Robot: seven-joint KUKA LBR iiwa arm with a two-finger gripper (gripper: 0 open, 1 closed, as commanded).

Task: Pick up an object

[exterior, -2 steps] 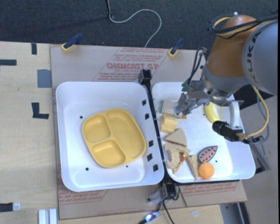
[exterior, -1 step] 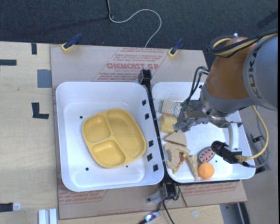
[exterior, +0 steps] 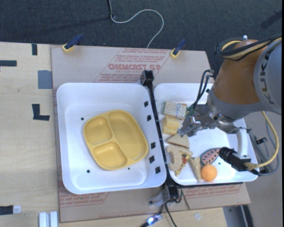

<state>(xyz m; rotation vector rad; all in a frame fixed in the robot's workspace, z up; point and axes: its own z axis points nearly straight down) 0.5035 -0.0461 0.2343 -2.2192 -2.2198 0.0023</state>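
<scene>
Nearest the camera, in the right-hand shallow white bin (exterior: 199, 181), a small orange ball (exterior: 208, 173) sits beside a red oval toy (exterior: 209, 155) and tan sandwich-shaped pieces (exterior: 179, 158) whose long axes run roughly towards the far edge. Farther in lie a pale yellow cheese-like wedge (exterior: 170, 126) and a speckled square cracker (exterior: 174, 109). The grey two-finger gripper (exterior: 188, 128) hangs over the wedge; whether it pinches anything cannot be told. The left white bin (exterior: 71, 98) holds a yellow three-compartment plastic tray (exterior: 115, 139), long axis diagonal. Beyond, the cardboard sheet (exterior: 128, 65) reads "CHEMCAST GP" in red.
</scene>
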